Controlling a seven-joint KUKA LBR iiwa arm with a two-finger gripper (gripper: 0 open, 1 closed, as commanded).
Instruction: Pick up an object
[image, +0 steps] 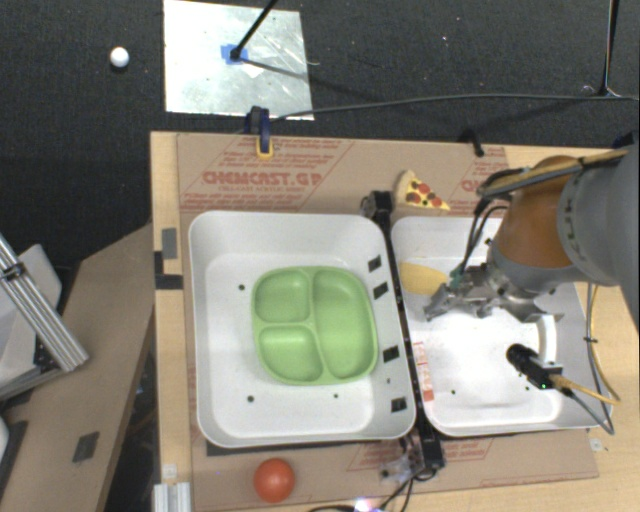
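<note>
pale yellow object lies in the right bin, near its upper left corner and close to the wall beside the left bin. you see the gripper low over the right bin's floor, just beside the object's lower right end (whether it touches the object, you cannot tell from this slant). nor can you tell whether the gripper is open or closed. the arm comes in from the right, with its orange band over the upper right part of that bin. in the left bin you have a green divided plate, lying flat near the middle and well apart from the gripper. outside the bins, a toy pizza slice rests on the cardboard sheet just above the right bin's top rim. a red ball sits below the left bin's lower rim.
</note>
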